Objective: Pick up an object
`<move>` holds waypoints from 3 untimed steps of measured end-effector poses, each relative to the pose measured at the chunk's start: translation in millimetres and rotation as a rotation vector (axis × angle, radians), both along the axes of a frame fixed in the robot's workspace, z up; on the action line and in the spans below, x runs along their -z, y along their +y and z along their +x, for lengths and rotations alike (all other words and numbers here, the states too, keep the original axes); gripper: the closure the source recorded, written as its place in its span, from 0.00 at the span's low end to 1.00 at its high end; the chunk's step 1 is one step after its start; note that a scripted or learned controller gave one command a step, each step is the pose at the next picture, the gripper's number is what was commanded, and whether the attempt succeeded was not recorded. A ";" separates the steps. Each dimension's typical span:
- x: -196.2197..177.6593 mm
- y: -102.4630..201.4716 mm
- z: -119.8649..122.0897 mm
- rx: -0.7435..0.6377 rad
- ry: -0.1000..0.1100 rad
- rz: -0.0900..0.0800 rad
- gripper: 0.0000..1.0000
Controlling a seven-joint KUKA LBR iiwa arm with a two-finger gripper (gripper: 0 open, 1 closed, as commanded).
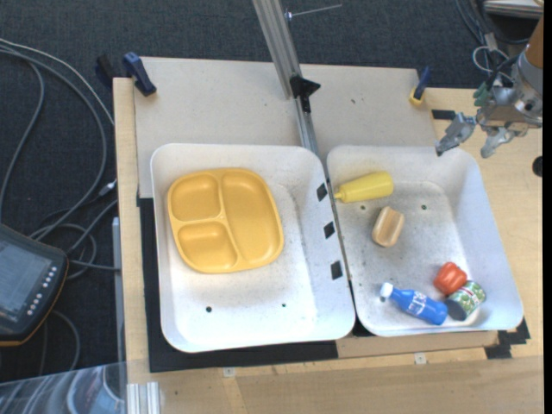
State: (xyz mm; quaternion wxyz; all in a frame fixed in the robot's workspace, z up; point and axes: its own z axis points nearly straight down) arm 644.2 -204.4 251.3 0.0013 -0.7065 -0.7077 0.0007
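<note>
A yellow divided tray is seated in the left bin, toward that bin's upper left, with three compartments visible. A metal post is seen rising from the seam between the bins at the top of the bench. Blue clamps are fixed at the bench's upper corners.

In the right bin, five objects are laid out. A yellow bottle is found lying on its side near the upper left corner of this bin. Just below and to its right, a tan rounded piece is located, slightly apart from the bottle. Along the lower edge, a blue bottle with a white cap lies tilted; its far end is touching or nearly touching a green-labelled can. A red object is placed just above the can, against it.

The gripper is positioned at the upper right, above the right bin's far rim and outside the bin's floor. Its two fingers are seen spread apart, with nothing between them. All five objects lie well apart from the gripper: the yellow bottle is to its lower left, and the red object, can and blue bottle are grouped at the bin's near edge below it.
</note>
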 end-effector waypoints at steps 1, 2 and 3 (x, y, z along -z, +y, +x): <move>0.0 -0.1 -0.1 0.000 0.000 0.000 0.00; 49.9 1.6 9.4 -0.001 0.003 0.001 0.00; 95.5 -2.7 2.9 0.002 0.004 0.000 0.00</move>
